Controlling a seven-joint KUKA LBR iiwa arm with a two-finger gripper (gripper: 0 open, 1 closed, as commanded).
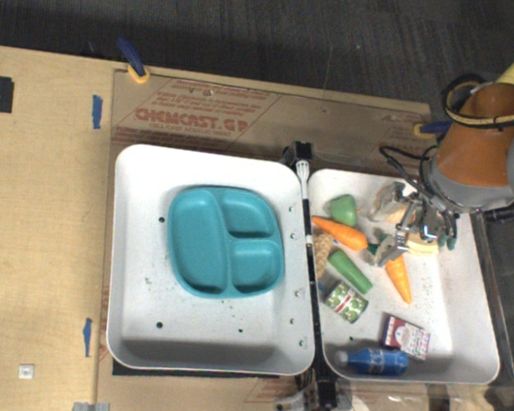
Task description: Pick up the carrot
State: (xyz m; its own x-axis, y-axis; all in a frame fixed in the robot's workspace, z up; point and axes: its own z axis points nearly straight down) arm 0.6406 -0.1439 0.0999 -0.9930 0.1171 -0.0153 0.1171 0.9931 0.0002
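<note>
Your pincer (398, 244) (I cannot tell its state) hovers between two carrots (339, 233) (400, 277) near the right bin's (479, 317) back edge; it may nudge either aside.

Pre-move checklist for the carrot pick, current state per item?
1. Target located: ok. One carrot lies left of the gripper, a second carrot just below it, both in the right bin.
2. Gripper over right bin: ok.
3. Carrot between fingers: cannot tell.
4. Clutter near target: not ok. Green pepper and cucumber crowd the left carrot.
5. Which carrot is targeted: cannot tell.
</note>
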